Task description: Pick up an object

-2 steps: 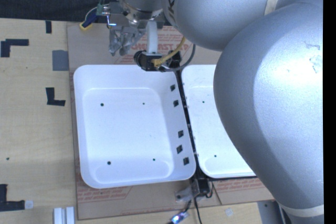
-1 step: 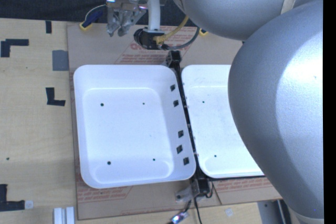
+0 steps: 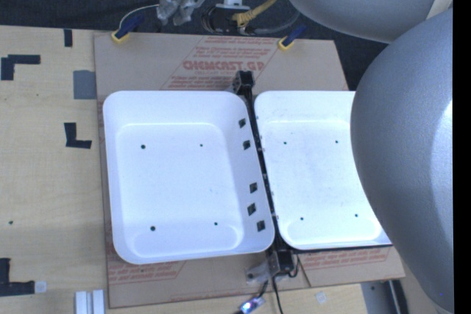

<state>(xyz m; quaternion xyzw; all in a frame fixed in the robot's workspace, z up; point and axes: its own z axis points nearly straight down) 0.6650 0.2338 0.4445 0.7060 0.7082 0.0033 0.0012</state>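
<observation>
Tool (image 3: 182, 2) hangs beyond the far edge of the left bin (image 3: 118, 158), apart from it, its state impossible to tell and nothing seen in it; no object shows, so the pick seems not begun, needing a target first.

Robotics lab test bench. Evidence: plywood bench top (image 3: 44, 180) marked with black tape pieces (image 3: 73, 136); cardboard sheet (image 3: 221, 62) held by blue-and-yellow clamps (image 3: 126, 27); two shallow white bins (image 3: 110, 158) joined by a black divider (image 3: 254, 151); large grey robot arm (image 3: 412, 121) overhead; loose cabling (image 3: 257, 9).
</observation>
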